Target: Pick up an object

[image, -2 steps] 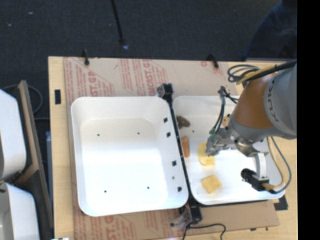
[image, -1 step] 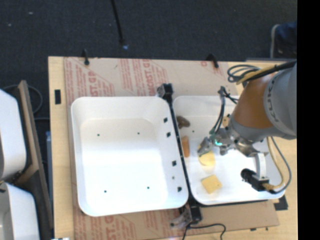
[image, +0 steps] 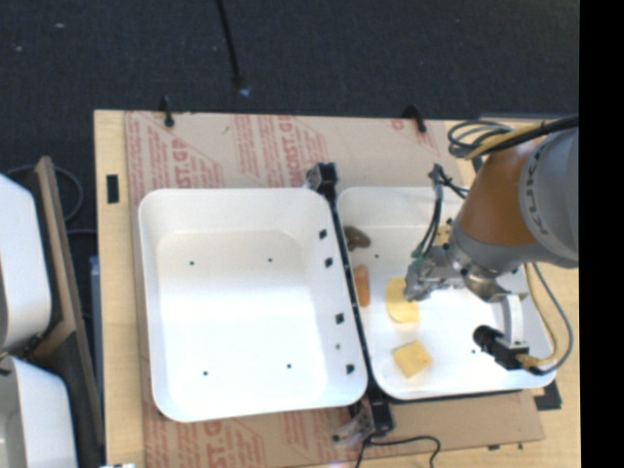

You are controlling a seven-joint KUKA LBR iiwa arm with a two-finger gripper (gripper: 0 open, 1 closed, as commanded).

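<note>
Gripper (image: 421,286): low in right bin (image: 458,383); finger state cannot tell
Yellow piece (image: 401,306): directly under gripper tip, touching or just below
Yellow block (image: 411,359): nearer front wall; apart from gripper
Orange piece (image: 362,287): by divider

Red print repeats on the bench board (image: 244,149) — too blurred to read.

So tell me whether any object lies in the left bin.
No: the left bin shows bare white floor, while the yellow pieces lie in the right bin.
</note>
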